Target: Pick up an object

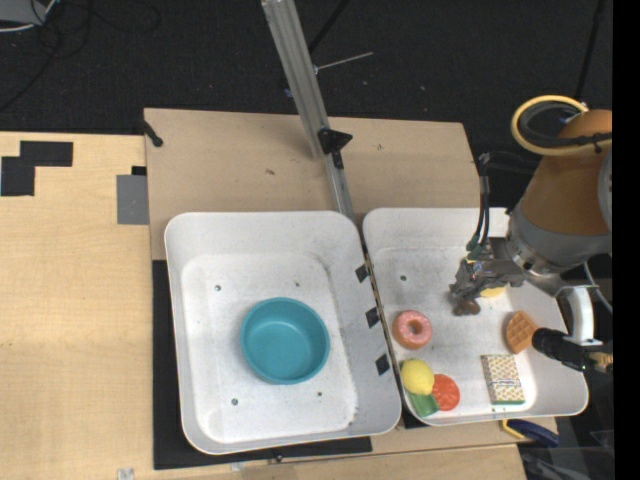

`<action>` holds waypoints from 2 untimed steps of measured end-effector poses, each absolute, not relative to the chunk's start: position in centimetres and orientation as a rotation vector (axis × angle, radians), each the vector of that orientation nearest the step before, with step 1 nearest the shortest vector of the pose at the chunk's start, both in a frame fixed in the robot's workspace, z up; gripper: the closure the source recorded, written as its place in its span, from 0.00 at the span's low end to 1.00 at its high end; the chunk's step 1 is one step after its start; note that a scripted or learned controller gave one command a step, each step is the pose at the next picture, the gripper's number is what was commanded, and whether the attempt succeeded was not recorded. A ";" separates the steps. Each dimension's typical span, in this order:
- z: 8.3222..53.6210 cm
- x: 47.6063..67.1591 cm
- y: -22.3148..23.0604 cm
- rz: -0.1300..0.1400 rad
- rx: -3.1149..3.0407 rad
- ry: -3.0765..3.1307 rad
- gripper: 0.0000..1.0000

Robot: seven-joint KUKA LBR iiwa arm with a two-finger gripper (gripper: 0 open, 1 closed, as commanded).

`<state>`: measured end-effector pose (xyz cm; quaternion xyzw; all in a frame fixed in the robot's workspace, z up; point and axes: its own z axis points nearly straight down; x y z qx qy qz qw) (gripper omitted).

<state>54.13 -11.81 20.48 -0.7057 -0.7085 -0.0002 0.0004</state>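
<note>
A tan bench [400,158] against a dark background carries two white bins side by side, with a slanted metal rail [300,68] rising from the far edge. The left bin [200,258] holds a teal bowl [286,340]. The right bin [400,238] holds a pink donut [412,329], a lemon [417,376] touching a tomato [445,392] at the near edge, a waffle [518,331], a small box [503,378] and a yellow item [492,290] partly hidden under the tool. The gripper [468,298] is low in the right bin, just right of the donut and against the yellow item; its state cannot be told, because the tips blur into shadow. Judged step: descent or grasp attempt on the yellow item. The next move calls for a firm closure, then a vertical lift clear of the donut and waffle.
</note>
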 end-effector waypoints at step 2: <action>20.2 54.1 -1.3 0.001 -2.218 -2.224 1.00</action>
